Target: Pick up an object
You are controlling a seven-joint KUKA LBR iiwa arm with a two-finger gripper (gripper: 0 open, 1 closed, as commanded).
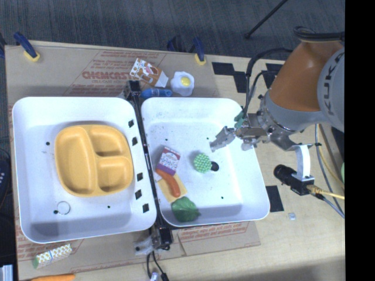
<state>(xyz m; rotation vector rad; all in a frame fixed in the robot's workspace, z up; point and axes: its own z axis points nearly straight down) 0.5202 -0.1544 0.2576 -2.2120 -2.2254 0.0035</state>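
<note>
The cardboard sheet (111,75) under the two bins carries faded red print; the large word in the upper left of the frame seems to begin "CHEMC", and the smaller lines beneath it are too blurred to read. On the arm (307,81) at the right edge, part of the dark lettering "KU" shows on the grey shell. There are two white bins: the left bin (29,157) holds one yellow divided tray (94,158) with three compartments, and the right bin (246,186) holds four loose things clustered in its lower left part: one small box with a purple and white label (169,160), its print unreadable, one orange carrot-like piece (170,185) just below it, one green textured ball (202,162) to the right of the box, and one dark green leafy lump (185,209) near the bin's bottom wall. Above the bins, on the cardboard, lie one small printed carton (143,70), one blue piece (156,92) and one white and yellow egg-like toy (183,82). The gripper (221,139) hangs over the upper right part of the right bin, up and right of the green ball, with nothing between its fingers; how wide they stand cannot be told from here.
</note>
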